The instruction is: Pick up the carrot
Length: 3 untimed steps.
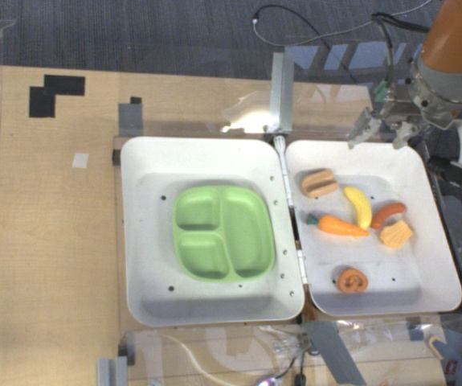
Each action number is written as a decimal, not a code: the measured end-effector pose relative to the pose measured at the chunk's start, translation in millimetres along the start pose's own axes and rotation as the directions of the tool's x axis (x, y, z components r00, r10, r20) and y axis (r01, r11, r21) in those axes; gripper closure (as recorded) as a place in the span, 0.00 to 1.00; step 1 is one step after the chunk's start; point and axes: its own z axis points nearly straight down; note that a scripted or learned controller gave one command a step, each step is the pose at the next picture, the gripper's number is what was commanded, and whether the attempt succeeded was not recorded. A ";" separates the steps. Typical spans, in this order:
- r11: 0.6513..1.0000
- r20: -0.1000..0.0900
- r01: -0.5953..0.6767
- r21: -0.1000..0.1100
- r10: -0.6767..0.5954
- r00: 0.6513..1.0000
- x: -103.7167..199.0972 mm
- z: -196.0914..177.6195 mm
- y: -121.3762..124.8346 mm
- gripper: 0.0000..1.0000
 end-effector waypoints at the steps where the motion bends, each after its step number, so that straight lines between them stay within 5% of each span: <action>1: 0.911 0.000 0.411 0.000 -0.411 0.911 33.0 94.7 -34.6 0.00; 2: 0.902 -0.001 0.432 0.001 -0.432 0.902 -4.5 177.8 -91.1 0.00; 3: 0.902 0.002 0.431 -0.006 -0.431 0.902 -3.7 166.0 -88.5 1.00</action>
